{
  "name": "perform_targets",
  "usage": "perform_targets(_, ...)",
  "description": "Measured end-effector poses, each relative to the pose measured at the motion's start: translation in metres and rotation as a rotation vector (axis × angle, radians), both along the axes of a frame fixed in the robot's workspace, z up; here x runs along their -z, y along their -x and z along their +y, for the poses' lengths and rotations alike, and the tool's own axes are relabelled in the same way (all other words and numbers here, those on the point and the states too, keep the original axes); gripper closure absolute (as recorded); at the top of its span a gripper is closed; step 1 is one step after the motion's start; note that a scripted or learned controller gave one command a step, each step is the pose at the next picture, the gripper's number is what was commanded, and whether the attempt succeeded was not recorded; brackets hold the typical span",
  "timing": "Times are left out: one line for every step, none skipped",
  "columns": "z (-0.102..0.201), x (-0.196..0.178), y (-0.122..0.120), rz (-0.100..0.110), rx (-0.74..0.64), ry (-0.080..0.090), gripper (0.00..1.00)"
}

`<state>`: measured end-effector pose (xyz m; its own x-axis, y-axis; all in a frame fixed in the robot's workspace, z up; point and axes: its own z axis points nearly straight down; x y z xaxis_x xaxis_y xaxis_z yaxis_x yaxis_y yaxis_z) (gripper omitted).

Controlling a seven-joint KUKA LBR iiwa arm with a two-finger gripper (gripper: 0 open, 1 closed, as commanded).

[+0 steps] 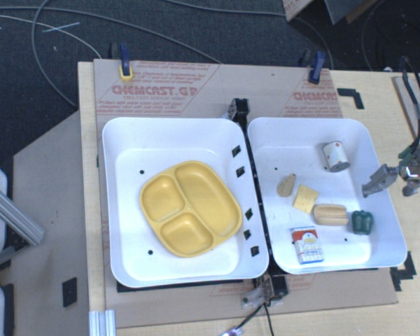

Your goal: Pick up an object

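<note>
Left bin (pixel 119 187): holds one yellow tray (pixel 189 207), three compartments, lying flat near the middle, likely a drop-off spot kept apart from the loose stock. Right bin (pixel 266 187): touches the left bin along the centre seam and holds all the small goods, gathered toward its right half, within the arm's reach from that side. Card box (pixel 307 246), red and white, flat, nearest the right bin's front rim. Bread roll (pixel 330 214), tan, oblong, just behind the box. Cheese wedge (pixel 306 199), pale yellow, touching the roll's left end. Can (pixel 335 155), silver, on its side, toward the back rim. Nut (pixel 287 185), tan, left of the wedge. Green pepper (pixel 362 222), dark, glossy, just right of the roll; probably the nearest pick. Gripper (pixel 379 180): over the right rim, above the pepper, nothing between its fingers; spread or clenched cannot be told.
</note>
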<state>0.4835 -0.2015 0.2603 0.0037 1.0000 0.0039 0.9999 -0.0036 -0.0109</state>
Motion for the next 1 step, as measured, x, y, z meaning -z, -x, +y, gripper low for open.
perform_targets(0.0004, -0.005, -0.0022, -0.01, -0.004, 0.003, 0.0)
